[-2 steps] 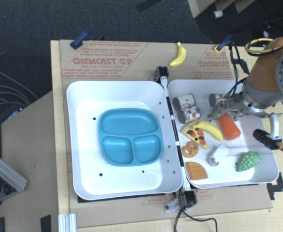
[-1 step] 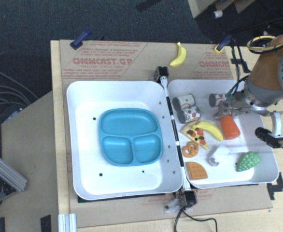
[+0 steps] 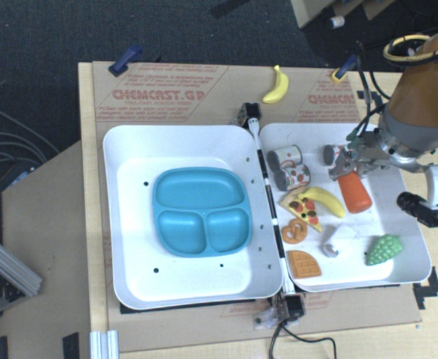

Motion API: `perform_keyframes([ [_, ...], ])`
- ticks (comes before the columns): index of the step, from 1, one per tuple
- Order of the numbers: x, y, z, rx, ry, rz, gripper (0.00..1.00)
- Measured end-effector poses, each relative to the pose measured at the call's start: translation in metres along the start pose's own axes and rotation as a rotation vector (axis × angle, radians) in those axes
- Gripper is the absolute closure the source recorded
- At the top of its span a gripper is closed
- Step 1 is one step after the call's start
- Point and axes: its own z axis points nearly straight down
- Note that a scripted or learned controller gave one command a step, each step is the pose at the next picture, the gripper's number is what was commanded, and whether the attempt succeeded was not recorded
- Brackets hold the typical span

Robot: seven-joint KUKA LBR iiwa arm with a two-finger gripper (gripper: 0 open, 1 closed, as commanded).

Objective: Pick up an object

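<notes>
My gripper (image 3: pixel 347 161) hangs low over the back part of the right bin (image 3: pixel 406 271). Just in front of it lies an orange carrot-like piece (image 3: pixel 354 192), its upper end right under the gripper; whether they touch I cannot tell. To the left stands a small printed can (image 3: pixel 291 167). A yellow banana (image 3: pixel 325 200), a pizza slice (image 3: pixel 301 207), a pretzel (image 3: pixel 294 232), a waffle (image 3: pixel 303 264), a small grey metal piece (image 3: pixel 329 246) and a green bunch of grapes (image 3: pixel 383 250) lie nearer the front.
The left bin (image 3: pixel 122 200) holds a blue divided plate (image 3: pixel 202 210). A second yellow banana (image 3: pixel 276 87) lies on the bench behind the bins. The grey arm with its orange band (image 3: pixel 421 88) comes in from the upper right.
</notes>
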Motion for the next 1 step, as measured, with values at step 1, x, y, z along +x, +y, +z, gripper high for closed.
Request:
perform_keyframes([
  [1,0.0540,-0.0160,-0.0450,0.001,0.001,0.000,1.00],
])
